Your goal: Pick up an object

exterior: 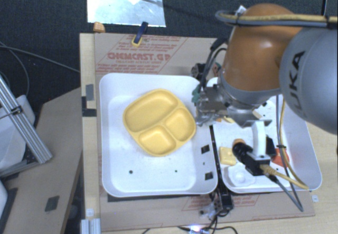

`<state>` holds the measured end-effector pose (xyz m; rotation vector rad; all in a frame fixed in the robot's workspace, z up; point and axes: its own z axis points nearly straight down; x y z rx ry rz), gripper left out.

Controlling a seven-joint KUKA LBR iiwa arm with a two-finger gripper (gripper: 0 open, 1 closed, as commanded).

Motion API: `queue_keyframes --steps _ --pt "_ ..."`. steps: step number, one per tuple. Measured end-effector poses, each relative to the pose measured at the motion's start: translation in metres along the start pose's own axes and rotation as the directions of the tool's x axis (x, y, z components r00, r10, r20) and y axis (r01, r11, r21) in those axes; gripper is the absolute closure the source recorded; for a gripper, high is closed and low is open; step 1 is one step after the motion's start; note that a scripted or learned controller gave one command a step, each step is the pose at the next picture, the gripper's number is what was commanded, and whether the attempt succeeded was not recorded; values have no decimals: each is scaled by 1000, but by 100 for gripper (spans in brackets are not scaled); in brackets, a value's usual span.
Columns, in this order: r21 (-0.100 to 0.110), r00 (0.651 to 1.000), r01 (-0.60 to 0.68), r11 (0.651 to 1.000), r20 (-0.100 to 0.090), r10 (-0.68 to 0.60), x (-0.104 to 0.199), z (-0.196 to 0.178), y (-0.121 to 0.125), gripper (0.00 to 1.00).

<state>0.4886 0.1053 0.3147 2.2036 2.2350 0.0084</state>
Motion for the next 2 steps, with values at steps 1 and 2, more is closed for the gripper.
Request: queue_keyframes --steps 1,2 --pt "0 1000 0 1000 0 0 0 0 0 0" --pt "-2 1000 6 1000 0 -6 0 -10 1 100"
